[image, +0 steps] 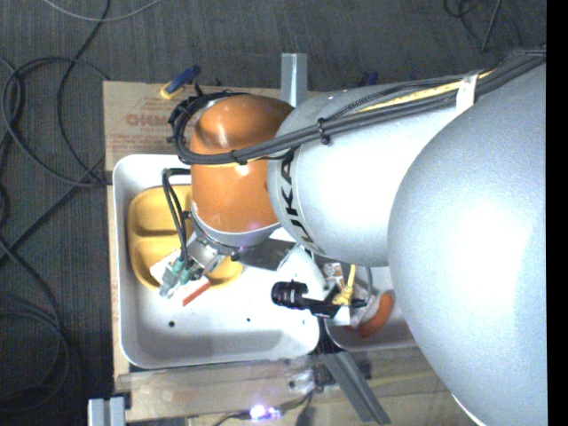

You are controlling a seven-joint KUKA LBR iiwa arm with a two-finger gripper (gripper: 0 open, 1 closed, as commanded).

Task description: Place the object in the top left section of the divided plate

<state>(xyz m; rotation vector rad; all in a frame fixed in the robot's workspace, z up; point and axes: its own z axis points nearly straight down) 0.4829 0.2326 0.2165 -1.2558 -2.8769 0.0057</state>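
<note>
While our gripper [174, 276] hangs over the yellow divided plate's [146, 229] lower rim, finger state unclear, open floor of the white bin [222, 331] lies below.

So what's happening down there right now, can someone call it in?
Gripper low over the yellow divided plate, fingers unreadable. Small orange-red piece lying beside it at plate edge. Arm covers much of the bin.
</note>
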